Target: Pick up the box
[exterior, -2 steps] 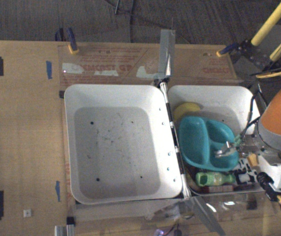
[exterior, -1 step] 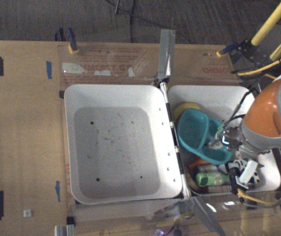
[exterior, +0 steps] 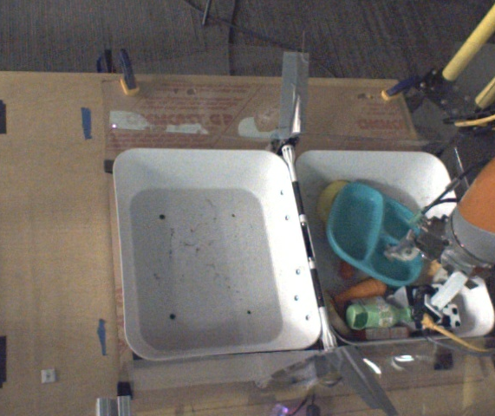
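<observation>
Clutter packs the right bin (exterior: 438, 167). Whether the jaws are apart or together I cannot tell; they sit against a teal bowl (exterior: 364, 228). The box (exterior: 375, 317), likely the green pack just below them, needs a straight descent clear of the bowl.

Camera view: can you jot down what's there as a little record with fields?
left bin: white, shallow, specks on floor
right bin: white, holds a heap of things
teal container: tilted, atop the heap
orange thing: beside the green bottle
green bottle: lying on its side
arm: reaches over the right bin
gripper: at the teal container's right rim
</observation>
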Tool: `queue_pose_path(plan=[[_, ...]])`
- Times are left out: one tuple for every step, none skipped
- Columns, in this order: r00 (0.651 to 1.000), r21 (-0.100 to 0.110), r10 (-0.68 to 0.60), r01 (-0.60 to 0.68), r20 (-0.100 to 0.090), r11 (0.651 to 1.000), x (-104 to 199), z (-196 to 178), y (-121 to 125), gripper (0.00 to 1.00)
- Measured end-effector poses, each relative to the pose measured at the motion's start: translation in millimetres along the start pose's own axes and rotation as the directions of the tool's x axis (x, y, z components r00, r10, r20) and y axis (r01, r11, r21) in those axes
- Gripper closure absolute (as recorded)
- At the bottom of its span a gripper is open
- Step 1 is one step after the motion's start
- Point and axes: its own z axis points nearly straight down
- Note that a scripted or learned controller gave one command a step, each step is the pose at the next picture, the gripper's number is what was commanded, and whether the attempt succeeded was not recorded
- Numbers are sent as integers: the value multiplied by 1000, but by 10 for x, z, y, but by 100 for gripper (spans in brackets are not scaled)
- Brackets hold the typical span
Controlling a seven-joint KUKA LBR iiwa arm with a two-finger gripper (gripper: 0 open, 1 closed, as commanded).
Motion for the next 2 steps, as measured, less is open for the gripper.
queue_pose_path(plan=[[996,22,-87,87,15,996,492,66,-506,0],[997,22,-72,71,16,997,491,67,-508,0]])
